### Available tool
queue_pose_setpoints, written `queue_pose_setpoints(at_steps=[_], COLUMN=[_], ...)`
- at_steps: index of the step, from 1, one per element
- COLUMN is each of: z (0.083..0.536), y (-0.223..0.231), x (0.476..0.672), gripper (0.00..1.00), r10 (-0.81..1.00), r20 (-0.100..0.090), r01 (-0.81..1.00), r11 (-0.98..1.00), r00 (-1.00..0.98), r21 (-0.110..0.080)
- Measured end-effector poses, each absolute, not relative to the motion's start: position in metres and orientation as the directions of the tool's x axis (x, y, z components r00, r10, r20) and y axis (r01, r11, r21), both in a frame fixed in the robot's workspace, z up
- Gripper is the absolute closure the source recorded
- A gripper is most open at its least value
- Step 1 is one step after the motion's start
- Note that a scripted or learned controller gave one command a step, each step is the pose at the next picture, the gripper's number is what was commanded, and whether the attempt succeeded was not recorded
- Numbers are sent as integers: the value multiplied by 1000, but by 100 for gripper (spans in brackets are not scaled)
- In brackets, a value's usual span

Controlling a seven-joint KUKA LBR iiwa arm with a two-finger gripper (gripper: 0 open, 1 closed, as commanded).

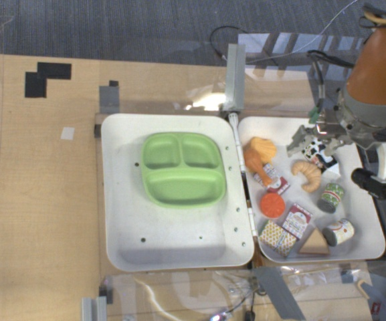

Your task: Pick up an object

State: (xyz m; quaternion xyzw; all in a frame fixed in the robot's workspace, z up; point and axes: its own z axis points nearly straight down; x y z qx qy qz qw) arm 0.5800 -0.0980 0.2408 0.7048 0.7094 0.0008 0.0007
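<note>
Gripper (318, 139) hung low over the right bin (373, 243), just above a black-and-white toy (324, 154); how its jaws stood I could not tell. Beside the toy lay a croissant (307, 174), then a small can (331, 196). A green plate (182, 168) sat in the left bin (122, 236).

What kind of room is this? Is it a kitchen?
Probably a robot lab, not a kitchen: a robot arm reaches over two white bins, one with toy food like a croissant, with cables nearby.
</note>
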Motion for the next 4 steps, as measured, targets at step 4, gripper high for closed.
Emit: queue_pose_setpoints(at_steps=[4], z=[103], y=[-99], x=[497], gripper=[0], r10=[969], r20=[1], r01=[969], r11=[-247], r00=[247], r21=[10])
